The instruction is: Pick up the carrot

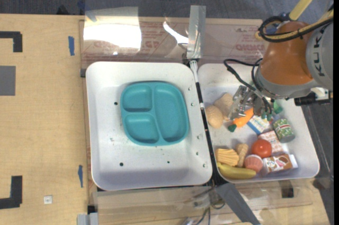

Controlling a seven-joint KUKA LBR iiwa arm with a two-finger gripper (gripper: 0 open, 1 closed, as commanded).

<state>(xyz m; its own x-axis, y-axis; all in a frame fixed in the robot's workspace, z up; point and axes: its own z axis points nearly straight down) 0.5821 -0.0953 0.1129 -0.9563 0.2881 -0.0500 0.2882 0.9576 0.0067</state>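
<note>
The carrot (241, 121) is small and orange, with a green tip pointing lower left. It lies in the right bin (307, 165) near that bin's middle. My gripper (244, 109) hangs from the orange-banded wrist (283, 62) and sits right over the carrot's upper end, touching or nearly touching it. Metal parts of the gripper hide the carrot's top edge. I cannot make out whether the carrot is gripped or just lying beneath.
Toy food crowds the carrot: tan bread rolls (214, 116) to the left, a blue-white carton (259, 124) and a green can (283, 129) to the right, a tomato (261, 147), crinkle fries (228, 156) and a banana (236, 171) below. The left bin (100, 155) holds a teal divided plate (155, 113).
</note>
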